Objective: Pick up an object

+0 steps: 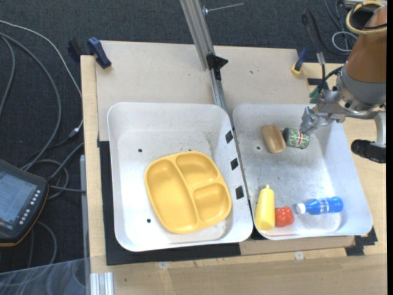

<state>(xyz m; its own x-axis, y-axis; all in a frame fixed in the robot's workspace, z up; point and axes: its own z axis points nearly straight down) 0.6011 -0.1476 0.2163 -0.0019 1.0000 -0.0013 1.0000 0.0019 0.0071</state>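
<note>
Presently the tool [309,123] is seen low over the right bin [344,165], at about two o'clock from that bin's middle, with the grey and orange arm [368,60] reaching in from three o'clock; whether anything is gripped cannot be told from this slant. A small green and red can [296,138] lies on its side directly below the tool, touching or nearly touching it, and so is taken as the likely target; a tan, rounded object [273,139] lies just beside the can at its nine o'clock. Toward six o'clock in the same bin a yellow bottle [265,207] stands against the left wall, a small red object [284,216] is just beside it, and a blue bottle [320,206] lies on its side near the front rim. The left bin [123,121] holds a yellow divided plate [187,191]; both bins rest on the worktop [153,72].

The step in hand is judged to be the descent or closing on the can, with no lift yet evident; the next move calls for the can to be centred under the tool, a firm closure to be made, and a straight lift to be taken, since a round can on its side may roll away toward the tan object.
</note>
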